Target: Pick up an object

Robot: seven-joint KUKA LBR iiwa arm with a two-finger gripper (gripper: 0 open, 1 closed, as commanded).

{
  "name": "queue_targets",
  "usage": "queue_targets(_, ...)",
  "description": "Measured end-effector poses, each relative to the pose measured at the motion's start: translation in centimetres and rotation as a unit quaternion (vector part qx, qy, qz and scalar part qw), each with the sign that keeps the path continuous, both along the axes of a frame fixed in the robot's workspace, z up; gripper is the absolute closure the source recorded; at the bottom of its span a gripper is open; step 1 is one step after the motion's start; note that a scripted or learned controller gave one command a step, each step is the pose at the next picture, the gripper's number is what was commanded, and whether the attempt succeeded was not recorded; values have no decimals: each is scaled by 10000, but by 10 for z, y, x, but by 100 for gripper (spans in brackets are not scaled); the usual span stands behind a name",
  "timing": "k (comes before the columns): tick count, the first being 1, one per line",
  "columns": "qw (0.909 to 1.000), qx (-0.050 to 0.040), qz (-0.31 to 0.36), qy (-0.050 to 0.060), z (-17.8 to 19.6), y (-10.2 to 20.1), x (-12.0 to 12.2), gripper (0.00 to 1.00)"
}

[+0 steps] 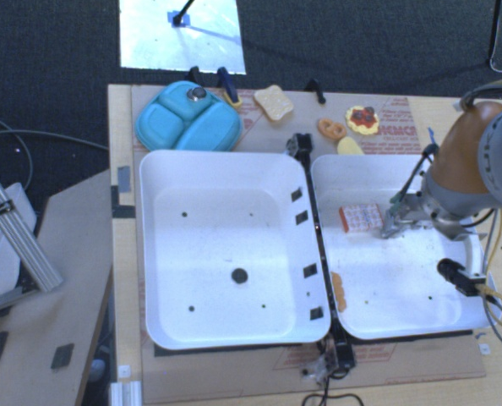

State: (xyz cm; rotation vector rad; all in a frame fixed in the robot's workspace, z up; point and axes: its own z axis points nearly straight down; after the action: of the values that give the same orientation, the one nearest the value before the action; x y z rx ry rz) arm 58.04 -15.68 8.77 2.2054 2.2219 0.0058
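A small red-and-white packet lies flat in the right bin, near its left middle. An orange pastry-like piece rests against that bin's left wall, lower down. My gripper hangs low in the right bin, just right of the packet and close to its edge. The grey arm with its orange band comes in from the right above it. I see nothing held between the fingers.
The left bin has a dark round spot on its floor. Behind the bins lie a blue sectioned plate, a toast slice, a pretzel, a small tart and a yellow piece. A black connector hangs by the arm.
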Motion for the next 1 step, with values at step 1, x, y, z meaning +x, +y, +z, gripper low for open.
queue_targets(1,10000,13,-33,1,0,-51,30,100)
